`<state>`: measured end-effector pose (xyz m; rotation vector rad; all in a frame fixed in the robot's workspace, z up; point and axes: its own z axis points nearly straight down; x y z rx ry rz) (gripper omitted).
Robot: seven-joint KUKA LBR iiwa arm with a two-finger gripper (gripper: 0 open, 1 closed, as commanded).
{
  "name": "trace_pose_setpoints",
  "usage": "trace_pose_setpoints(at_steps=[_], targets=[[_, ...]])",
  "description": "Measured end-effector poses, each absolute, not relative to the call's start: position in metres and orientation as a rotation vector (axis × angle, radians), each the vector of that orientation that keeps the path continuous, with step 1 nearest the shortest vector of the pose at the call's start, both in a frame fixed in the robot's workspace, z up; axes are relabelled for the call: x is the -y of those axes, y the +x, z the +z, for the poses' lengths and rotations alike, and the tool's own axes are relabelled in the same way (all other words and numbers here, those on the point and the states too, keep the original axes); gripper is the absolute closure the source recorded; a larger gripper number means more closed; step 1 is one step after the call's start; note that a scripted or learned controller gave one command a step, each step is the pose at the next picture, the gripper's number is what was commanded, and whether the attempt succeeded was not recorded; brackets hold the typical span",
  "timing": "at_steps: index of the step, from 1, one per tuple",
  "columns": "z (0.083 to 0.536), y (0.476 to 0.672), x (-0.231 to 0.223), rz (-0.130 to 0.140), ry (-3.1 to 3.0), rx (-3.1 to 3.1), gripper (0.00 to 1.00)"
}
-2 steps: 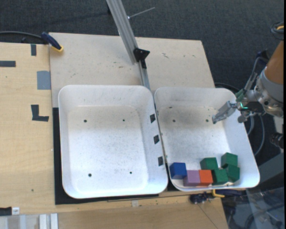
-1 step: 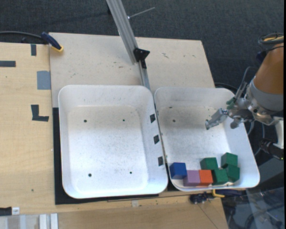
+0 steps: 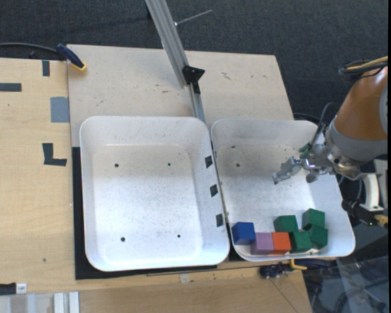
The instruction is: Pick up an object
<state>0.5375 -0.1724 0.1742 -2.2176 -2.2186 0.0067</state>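
Note:
Small blocks lie bunched along the near edge of the right bin (image 3: 260, 142): a blue block (image 3: 243, 232), a purple block (image 3: 264, 242), an orange block (image 3: 281, 241) and several green blocks (image 3: 305, 228). My gripper (image 3: 285, 171) hangs over the middle of that bin, pointing left, well above and behind the blocks. I see nothing between its fingers. The grey arm with its orange band (image 3: 365, 109) comes in from the right.
The left bin (image 3: 143, 194) sits beside the right one, with black clips on the shared wall. A metal rail (image 3: 173, 38) slants in from the top. A blue and yellow tool (image 3: 72, 56) lies on the wooden bench at upper left.

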Motion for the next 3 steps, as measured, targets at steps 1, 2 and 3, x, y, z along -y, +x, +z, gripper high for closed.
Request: trace_pose_setpoints(at_steps=[1,2,3], targets=[[0.111,0.539,0.166,0.007,-2.215,2.218,0.0],[0.125,0.54,0.166,0.001,-2.217,2.222,1.0],[0.167,0.543,0.164,-0.002,-2.221,2.225,1.0]])
